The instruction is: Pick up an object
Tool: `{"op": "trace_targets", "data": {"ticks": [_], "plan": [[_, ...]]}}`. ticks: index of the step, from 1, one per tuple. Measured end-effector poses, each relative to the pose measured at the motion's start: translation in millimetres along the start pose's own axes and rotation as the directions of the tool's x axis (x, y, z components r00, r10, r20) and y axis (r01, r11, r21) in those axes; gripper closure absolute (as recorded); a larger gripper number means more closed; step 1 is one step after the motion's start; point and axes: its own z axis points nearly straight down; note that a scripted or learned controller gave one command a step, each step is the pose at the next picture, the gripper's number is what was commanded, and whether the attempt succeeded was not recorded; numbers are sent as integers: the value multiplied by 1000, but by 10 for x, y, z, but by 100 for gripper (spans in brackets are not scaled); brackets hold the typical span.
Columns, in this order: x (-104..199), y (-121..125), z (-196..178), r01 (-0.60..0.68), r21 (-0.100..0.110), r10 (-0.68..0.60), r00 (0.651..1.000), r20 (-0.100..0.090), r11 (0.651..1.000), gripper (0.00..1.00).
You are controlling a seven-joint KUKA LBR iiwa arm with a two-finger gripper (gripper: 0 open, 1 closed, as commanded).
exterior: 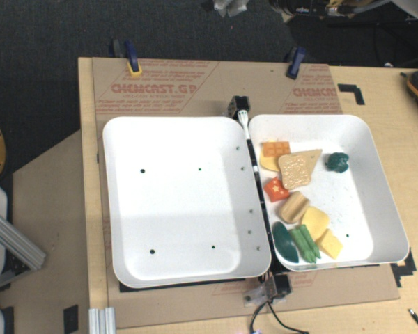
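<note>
"chemcast gp" in red on brown board point(160, 82)

My two bins, the left bin point(125, 186) and the right bin point(376, 179), look like smooth white plastic with a faint sheen. Under them the board point(195, 85) is matt brown paper-faced sheet, printed in red. In the right bin, the waffle piece point(275, 149) at 11 o'clock looks ridged, the toast slice point(297, 168) speckled and matt, the green beans point(305, 243) at 7 o'clock glossy plastic.
</note>
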Motion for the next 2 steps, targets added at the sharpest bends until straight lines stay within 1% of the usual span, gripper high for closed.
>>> {"op": "trace_targets", "data": {"ticks": [1,2], "plan": [[-1352,-282,351,-20,17,20,1000,8,1000,100],[-622,-964,975,-2,22,1,1000,4,1000,100]]}}
